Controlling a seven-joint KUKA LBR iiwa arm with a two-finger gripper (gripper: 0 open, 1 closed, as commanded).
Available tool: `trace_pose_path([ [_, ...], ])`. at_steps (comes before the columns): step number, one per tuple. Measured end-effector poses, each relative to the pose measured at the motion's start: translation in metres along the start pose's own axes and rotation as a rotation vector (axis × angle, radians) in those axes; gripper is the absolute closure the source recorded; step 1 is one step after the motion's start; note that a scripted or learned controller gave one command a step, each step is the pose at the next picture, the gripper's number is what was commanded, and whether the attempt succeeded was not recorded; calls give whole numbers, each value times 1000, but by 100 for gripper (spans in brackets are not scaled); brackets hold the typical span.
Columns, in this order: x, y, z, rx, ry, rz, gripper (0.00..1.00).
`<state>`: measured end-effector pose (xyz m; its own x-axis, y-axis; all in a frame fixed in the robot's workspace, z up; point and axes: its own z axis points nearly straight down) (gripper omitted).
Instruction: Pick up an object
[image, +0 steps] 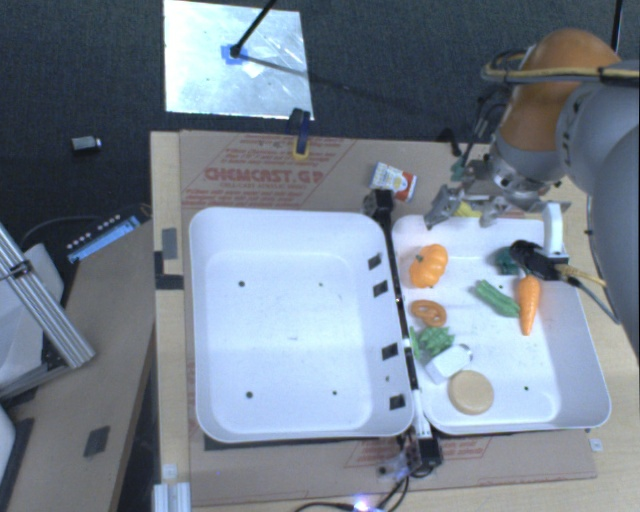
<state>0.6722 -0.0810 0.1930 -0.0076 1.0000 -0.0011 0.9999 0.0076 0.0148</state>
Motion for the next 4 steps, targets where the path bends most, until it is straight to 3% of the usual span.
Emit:
trace_pose_path([
  [1,-1,-2,-4,8,-1,-2,100],
  [2,7,-55,-137,5,1,2,100],
  [3,9,-69,-261,1,-1,1,100],
  [4,18,-61,-294,8,0,1,100],
])
